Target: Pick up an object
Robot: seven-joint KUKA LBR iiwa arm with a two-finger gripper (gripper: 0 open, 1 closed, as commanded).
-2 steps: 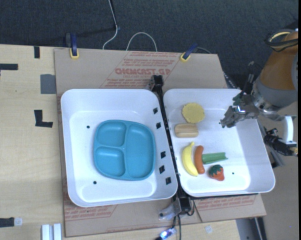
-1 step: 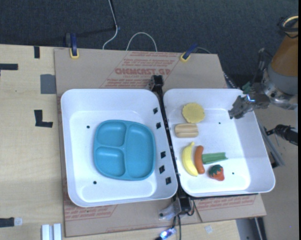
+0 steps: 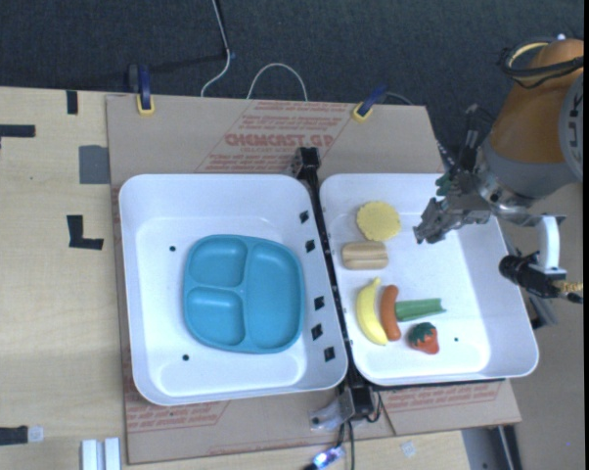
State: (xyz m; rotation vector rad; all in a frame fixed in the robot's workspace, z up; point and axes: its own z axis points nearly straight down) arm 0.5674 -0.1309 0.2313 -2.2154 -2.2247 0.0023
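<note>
At three o'clock of the cookie (image 3: 379,220), my gripper (image 3: 430,231) hangs, state unclear; I should descend straight, centred.

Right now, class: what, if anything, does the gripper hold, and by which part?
Nothing: the gripper hovers over the right bin, with no object between its fingers.
</note>
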